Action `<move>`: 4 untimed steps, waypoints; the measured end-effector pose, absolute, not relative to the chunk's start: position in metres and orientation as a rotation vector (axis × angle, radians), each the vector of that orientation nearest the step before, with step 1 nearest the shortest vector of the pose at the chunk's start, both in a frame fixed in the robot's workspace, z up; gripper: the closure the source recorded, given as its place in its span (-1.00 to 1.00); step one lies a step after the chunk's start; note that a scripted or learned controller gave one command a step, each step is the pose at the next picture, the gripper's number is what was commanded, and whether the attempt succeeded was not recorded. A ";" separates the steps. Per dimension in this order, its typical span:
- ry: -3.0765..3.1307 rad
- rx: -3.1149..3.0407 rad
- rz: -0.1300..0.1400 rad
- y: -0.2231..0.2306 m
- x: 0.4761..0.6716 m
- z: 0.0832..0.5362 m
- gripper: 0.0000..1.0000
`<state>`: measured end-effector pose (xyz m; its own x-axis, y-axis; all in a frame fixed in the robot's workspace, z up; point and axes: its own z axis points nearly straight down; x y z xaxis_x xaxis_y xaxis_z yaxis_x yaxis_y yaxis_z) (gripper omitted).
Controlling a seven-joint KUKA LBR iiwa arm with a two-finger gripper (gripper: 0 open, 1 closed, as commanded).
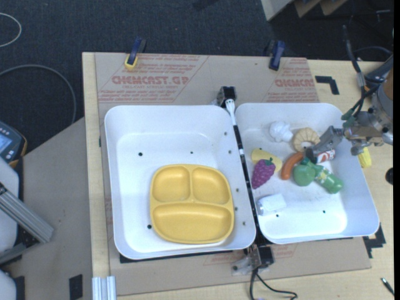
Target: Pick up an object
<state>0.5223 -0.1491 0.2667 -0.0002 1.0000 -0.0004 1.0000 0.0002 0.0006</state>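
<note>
camera view gives you a green toy point(304, 174) in the right bin point(356, 220), touching a carrot point(290, 165). gripper point(320, 146) slants in from the right just above it; you cannot tell its jaws' state.

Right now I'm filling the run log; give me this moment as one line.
gripper: low in right bin, over toy pile | nearest: green toy, carrot | grasp: unconfirmed | left bin: yellow tray
</note>
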 end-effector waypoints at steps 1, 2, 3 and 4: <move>2.235 2.224 -0.007 -0.085 0.476 0.197 -1.00; 2.206 2.221 0.002 -0.171 0.479 0.272 -1.00; 2.222 2.204 0.015 -0.115 0.481 0.380 -1.00; 2.211 2.205 0.021 -0.103 0.480 0.545 -1.00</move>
